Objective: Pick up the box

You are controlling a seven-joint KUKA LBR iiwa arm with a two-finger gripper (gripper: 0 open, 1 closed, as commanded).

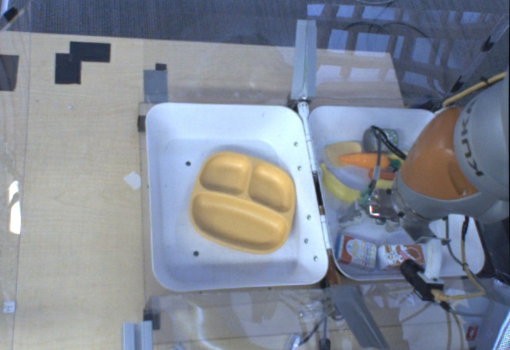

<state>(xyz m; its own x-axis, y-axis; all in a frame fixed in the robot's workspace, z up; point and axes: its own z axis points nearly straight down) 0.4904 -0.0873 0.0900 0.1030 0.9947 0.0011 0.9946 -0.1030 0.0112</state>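
Observation:
The box (378, 253) is a small white and red-brown carton lying on its side along the near wall of the right bin (319, 141). My gripper (373, 208) hangs low in that bin, just above and behind the box, under the orange-banded wrist (434, 161). The arm's bulk hides most of the gripper. Nothing shows held in it.
A yellow banana (339, 185), an orange carrot (366, 160) and a pale yellow item (341, 149) lie in the right bin behind the gripper. A yellow three-part plate (241, 201) sits in the left bin (171, 181). Cables (430, 286) trail by the right bin's near corner.

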